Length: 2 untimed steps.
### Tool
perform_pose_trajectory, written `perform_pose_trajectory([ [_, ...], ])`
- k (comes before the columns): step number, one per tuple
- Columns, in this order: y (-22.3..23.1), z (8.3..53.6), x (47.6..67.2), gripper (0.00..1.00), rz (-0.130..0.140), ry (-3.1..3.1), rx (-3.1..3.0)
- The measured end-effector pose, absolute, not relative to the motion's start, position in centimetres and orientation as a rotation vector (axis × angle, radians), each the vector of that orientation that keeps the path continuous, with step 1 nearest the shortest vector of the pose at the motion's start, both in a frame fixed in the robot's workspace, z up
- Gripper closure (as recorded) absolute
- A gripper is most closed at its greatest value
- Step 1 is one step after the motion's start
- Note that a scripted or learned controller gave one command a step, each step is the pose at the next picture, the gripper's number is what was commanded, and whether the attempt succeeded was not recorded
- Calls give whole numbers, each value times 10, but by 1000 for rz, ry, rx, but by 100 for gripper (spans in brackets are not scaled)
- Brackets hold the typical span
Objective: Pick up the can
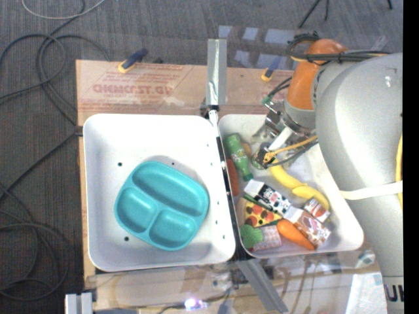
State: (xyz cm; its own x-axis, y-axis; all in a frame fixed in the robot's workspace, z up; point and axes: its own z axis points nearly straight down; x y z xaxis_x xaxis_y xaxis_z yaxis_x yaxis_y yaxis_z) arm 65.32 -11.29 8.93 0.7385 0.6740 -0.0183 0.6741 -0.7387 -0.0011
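The two-finger gripper [264,154] is seen low over the far part of the right white bin [350,231]; whether its fingers are apart or together cannot be told. A green cylindrical can [239,155], possibly the task's thing, lies just left of it by the bin's left wall. A teal divided plastic plate [162,204] lies in the left white bin [105,142].

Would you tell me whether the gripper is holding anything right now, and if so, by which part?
It cannot be told. The gripper is low in the right bin, beside the green can and above the banana, but nothing visibly sits between its fingers.
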Motion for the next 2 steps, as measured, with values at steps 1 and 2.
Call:
perform_pose_trajectory([
  [1, -172, 91, 657, 0, -38, 715, 3070],
  [2, -214, 88, 658, 0, -36, 459, 3131],
])
